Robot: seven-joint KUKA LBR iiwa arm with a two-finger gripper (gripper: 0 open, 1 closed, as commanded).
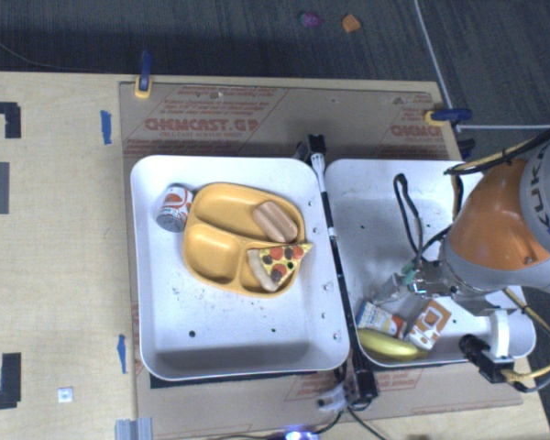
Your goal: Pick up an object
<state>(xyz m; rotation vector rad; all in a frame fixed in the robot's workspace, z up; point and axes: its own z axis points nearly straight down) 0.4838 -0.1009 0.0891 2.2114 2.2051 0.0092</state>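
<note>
My gripper [406, 280] is low in the right bin [367, 200], near its front, under the arm's orange band. Just below it lie a small white and orange carton [381, 318] and a second orange carton [430, 324]. A yellow banana [389, 345] rests against the bin's front wall, in front of the cartons. The gripper sits just above and between the two cartons, and I cannot make out whether it touches either one. The wrist hides the gripper tip.
The left bin [165, 301] holds a yellow divided plate [211, 246] with a hot dog [275, 219] and a pizza slice [277, 264] on it, and a small can [173, 207] beside the plate. A black divider runs between the bins.
</note>
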